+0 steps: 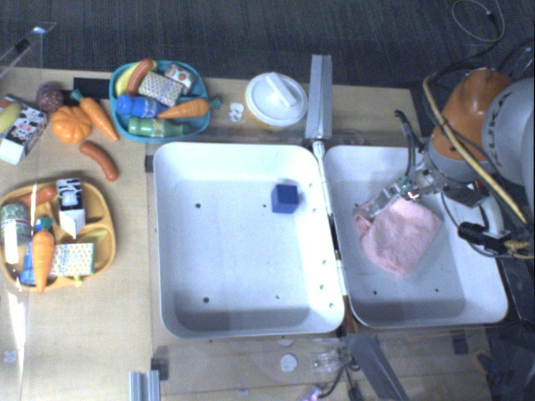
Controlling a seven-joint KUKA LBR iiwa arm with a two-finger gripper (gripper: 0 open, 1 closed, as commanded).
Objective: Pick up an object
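- Landmark: blue cube (286, 197), sitting on the floor of the left white bin (242, 303), toward that bin's upper right.
- Right of the cube, past the divider, is the right white bin (435, 307). A pink cloth (399, 235) lies crumpled in its middle.
- Robot arm (493, 132), grey w/ orange band, comes in from far right of the cube. Its claw (393, 197) is low at the cloth's upper left edge, touching or just above it; can't tell which.
- Claw state: can't tell whether open or closed; too small and cluttered w/ cables. Nothing seen clearly held.
- Above the cube, outside the bins on the counter (84, 341): a white lidded bowl (276, 100).
- Up and left of the cube: a blue bowl (159, 100) of toy food.
- Far left of the cube: a yellow tray (58, 234) w/ toy veg and boxes, plus a loose orange pumpkin (70, 124) and carrot (100, 117) above it.
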